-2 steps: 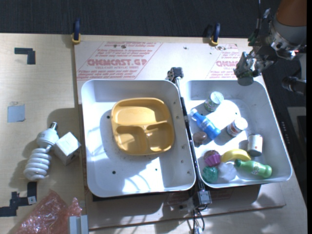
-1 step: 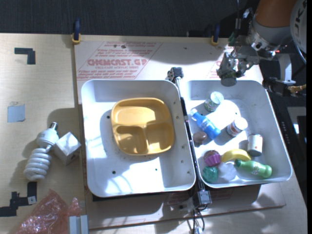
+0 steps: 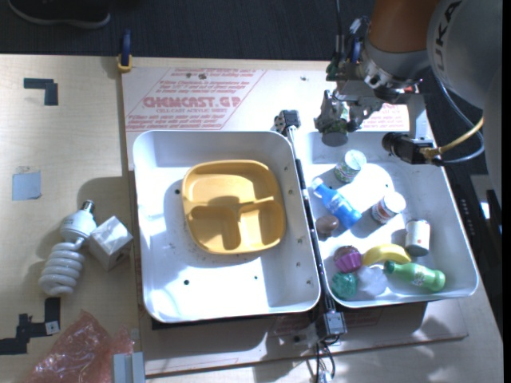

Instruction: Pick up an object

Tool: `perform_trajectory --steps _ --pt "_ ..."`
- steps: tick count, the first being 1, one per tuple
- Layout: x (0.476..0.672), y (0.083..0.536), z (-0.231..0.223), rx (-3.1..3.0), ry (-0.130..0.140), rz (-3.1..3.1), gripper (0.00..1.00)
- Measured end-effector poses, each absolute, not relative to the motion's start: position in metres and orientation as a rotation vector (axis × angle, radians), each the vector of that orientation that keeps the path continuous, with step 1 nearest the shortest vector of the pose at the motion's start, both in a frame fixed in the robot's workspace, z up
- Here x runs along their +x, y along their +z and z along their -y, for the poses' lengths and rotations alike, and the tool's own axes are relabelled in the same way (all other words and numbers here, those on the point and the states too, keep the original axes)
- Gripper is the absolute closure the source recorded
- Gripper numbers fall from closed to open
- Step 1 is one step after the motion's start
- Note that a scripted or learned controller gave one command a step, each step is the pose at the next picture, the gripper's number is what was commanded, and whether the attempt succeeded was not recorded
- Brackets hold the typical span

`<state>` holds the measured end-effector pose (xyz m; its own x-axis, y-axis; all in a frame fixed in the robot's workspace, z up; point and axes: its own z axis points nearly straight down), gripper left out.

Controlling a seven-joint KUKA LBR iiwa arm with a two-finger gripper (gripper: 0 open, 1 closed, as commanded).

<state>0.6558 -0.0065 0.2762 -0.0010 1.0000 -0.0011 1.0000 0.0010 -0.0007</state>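
Gripper [image 3: 335,126] hovering above right bin's [image 3: 455,206] far edge; cannot tell its state. Objects lying below: blue bottle [image 3: 337,203], banana [image 3: 386,254], green bottle [image 3: 417,274]. Approach step seeming underway. Next move calling for descending squarely over one item, then closing.

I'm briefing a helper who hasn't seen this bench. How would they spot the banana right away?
Go to the right-hand white bin, the one crowded with small items, and look near its front edge. The banana lies there, just above the green bottle and right of a purple object. It is that bin's one curved yellow thing.
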Motion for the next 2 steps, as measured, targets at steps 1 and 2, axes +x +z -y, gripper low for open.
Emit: perform_trajectory --steps 1,2 --pt "0.659 0.293 -0.001 2.219 -0.001 -2.223 1.0" --pt "0.659 0.337 -0.023 2.218 -0.002 -2.223 1.0"
